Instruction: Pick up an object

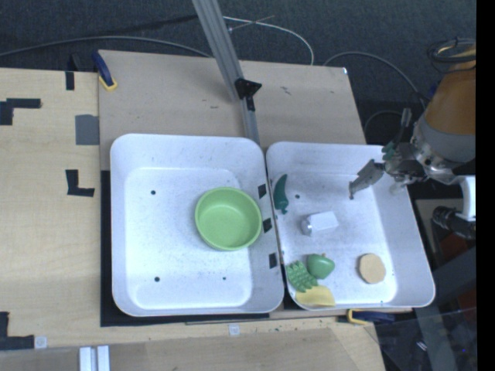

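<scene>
Now the gripper (pixel 363 181) hangs over the right bin (pixel 410 284), holding nothing.

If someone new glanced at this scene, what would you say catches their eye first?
Probably the green bowl, sitting alone in the left bin. Next, the grey arm with its orange band reaching in from the right, its gripper above the right bin, where small items cluster: a white block, a tan disc and green pieces.
</scene>
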Robot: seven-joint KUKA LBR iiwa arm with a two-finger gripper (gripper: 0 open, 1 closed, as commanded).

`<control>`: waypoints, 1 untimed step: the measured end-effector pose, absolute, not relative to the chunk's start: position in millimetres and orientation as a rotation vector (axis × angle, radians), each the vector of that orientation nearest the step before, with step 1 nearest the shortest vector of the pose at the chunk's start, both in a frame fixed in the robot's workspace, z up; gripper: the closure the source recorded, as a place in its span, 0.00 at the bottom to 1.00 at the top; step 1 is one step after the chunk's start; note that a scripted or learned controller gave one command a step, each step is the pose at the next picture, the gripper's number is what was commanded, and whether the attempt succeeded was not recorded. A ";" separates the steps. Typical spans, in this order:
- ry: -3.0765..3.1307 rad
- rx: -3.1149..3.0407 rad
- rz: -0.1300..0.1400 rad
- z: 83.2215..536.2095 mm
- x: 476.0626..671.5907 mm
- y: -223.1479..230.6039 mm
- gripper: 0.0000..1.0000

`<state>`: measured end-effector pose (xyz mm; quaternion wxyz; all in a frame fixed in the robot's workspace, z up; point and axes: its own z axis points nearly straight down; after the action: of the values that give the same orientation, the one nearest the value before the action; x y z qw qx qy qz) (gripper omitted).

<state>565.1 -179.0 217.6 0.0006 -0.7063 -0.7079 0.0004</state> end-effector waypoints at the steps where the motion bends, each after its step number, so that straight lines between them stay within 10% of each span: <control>1: -2.223 -2.218 0.001 217.6 565.1 -179.1 0.00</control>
<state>565.1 -179.1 217.6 0.0006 -0.7064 -0.7079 0.0004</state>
